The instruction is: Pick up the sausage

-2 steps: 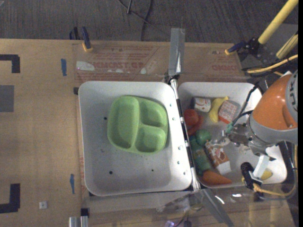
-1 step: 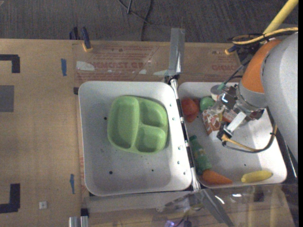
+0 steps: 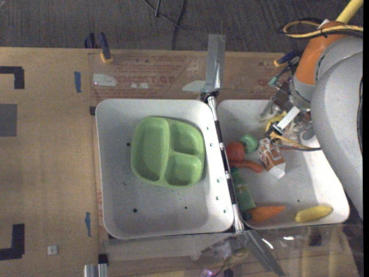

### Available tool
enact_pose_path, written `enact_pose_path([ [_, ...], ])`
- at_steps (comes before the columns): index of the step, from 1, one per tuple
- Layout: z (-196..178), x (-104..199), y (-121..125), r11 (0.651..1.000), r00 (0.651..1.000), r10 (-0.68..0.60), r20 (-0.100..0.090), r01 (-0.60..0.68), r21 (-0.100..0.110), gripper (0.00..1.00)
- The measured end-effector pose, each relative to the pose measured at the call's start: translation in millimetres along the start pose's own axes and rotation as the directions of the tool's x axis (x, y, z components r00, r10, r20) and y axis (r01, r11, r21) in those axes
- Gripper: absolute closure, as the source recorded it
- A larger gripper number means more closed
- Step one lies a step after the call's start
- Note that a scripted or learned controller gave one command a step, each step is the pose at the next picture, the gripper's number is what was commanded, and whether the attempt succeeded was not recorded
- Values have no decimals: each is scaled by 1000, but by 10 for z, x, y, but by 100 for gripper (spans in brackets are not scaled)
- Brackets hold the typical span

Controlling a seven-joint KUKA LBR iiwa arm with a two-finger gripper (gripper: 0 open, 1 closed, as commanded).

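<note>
Looking down, we are seeing the arm (image 3: 340, 97) bending over the right bin (image 3: 311, 212), with the gripper (image 3: 281, 126) near the sausage (image 3: 247, 165); its grip we cannot tell.

Soft, even overhead light; slight overall blur.

No legible text; faint reddish print on clear sheet (image 3: 151, 74) above bins, too blurred to read

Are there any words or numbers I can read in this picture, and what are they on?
None can be read.
Bench board: faint reddish print, too blurred to read.
Small box in the right bin: orange and white markings, too small to read.
</note>
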State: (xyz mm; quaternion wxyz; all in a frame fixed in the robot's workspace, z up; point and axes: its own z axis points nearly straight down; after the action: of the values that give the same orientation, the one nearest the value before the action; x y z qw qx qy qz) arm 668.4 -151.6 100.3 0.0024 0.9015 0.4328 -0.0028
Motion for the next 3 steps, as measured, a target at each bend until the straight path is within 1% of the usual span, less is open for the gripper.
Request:
enact_pose_path([
  [1, 1, -164, 109, 870, 870, 493, -15, -493, 4, 0],
  [2, 127, -278, -558, 771, 771, 636, -7, -636, 6, 0],
  [3, 23, -276, -565, 774, 774, 633, -2, -633, 7, 100],
])
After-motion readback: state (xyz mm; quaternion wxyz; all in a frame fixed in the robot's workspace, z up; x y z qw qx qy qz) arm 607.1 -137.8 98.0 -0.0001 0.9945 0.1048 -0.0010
